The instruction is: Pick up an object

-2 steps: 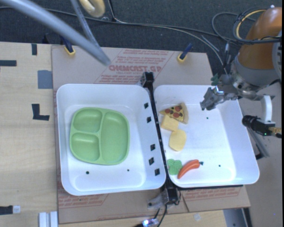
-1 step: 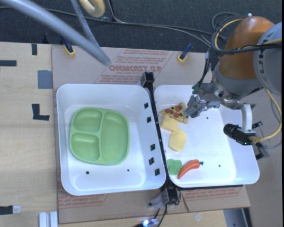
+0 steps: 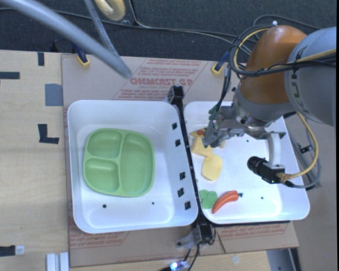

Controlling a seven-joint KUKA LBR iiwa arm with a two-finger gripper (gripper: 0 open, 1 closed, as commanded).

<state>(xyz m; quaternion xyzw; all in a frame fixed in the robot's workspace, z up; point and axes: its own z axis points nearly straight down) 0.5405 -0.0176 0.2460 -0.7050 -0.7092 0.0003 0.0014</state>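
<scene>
My gripper hangs low over the upper left of the right bin, right above a pale yellow piece that lies by the bin's left wall. A second yellow piece lies just below it. Something small and red-orange peeks out beside the fingers. Further down sit a green leafy item and an orange-red pepper-shaped item. The arm's body hides the fingertips, so their grip on anything is unseen.
The left bin holds a green divided plate. A black divider runs between the bins. A black cable fitting hangs over the right bin's right half. Cardboard lies under both bins.
</scene>
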